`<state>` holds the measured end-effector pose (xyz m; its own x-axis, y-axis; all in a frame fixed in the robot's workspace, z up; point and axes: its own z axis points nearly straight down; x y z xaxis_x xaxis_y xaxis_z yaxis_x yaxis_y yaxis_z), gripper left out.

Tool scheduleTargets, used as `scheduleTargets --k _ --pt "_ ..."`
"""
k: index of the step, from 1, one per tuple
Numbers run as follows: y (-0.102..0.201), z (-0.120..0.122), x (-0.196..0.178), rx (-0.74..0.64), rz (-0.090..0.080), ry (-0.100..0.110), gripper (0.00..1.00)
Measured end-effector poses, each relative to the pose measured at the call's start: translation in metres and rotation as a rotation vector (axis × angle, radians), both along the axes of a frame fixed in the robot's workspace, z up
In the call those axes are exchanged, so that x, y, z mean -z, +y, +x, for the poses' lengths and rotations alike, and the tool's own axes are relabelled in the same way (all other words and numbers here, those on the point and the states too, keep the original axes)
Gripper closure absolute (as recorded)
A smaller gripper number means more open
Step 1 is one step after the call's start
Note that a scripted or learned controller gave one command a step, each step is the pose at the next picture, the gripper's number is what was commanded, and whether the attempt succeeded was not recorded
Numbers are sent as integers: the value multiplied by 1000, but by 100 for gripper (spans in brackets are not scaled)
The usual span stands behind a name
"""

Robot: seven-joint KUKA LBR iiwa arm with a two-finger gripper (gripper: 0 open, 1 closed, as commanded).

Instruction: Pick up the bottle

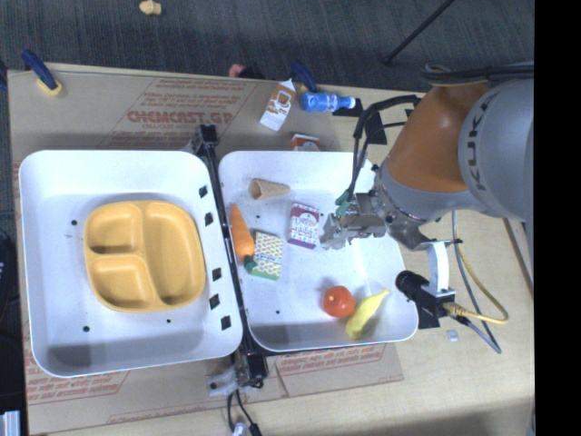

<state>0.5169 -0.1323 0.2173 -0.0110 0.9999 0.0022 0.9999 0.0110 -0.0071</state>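
Note:
The bottle [323,103] is small and blue with a pale cap. It lies on its side on the cardboard behind the right bin [300,338], outside both bins. My gripper [339,230] hangs low over the middle of the right bin, just right of a purple packet [305,225]. It is well in front of the bottle and apart from it. The grey arm with its orange band comes in from the right and covers that bin's right wall.
The right bin holds a cone [269,188], a carrot [241,232], a patterned packet [266,254], a tomato [339,302] and a banana [366,314]. A yellow divided plate [145,252] lies in the left bin. A small carton [279,105] stands left of the bottle.

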Motion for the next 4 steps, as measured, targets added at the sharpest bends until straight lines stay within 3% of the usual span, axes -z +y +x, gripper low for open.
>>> scheduleTargets --k 1,2,3,4 --pt "-4 -39 27 -106 0 -3 100" --pt "68 -41 26 87 -1 0 100" --pt "105 -40 8 -212 -1 -6 100" --pt "144 -41 26 -367 1 -1 100"
